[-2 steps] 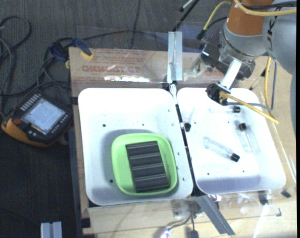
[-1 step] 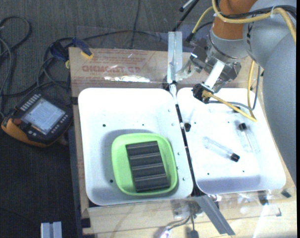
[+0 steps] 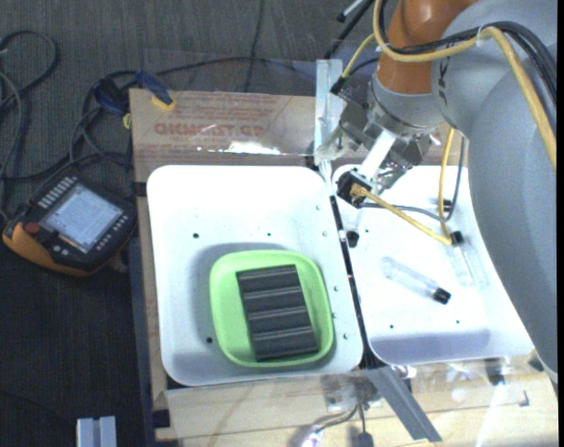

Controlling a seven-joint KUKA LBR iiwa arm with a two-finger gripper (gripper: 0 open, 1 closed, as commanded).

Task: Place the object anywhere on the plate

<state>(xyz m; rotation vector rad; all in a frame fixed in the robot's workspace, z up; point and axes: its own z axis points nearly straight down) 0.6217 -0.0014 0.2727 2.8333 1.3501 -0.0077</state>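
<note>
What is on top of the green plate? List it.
A dark grey ribbed block lies flat on the green plate in the left bin, covering most of its middle. The plate surface beneath the block is hidden.

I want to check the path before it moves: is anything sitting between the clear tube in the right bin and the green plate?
Only the two bins' adjoining rims lie between the clear tube and the green plate. A dark ridged block already covers much of the plate, leaving mainly its edges free.
</note>
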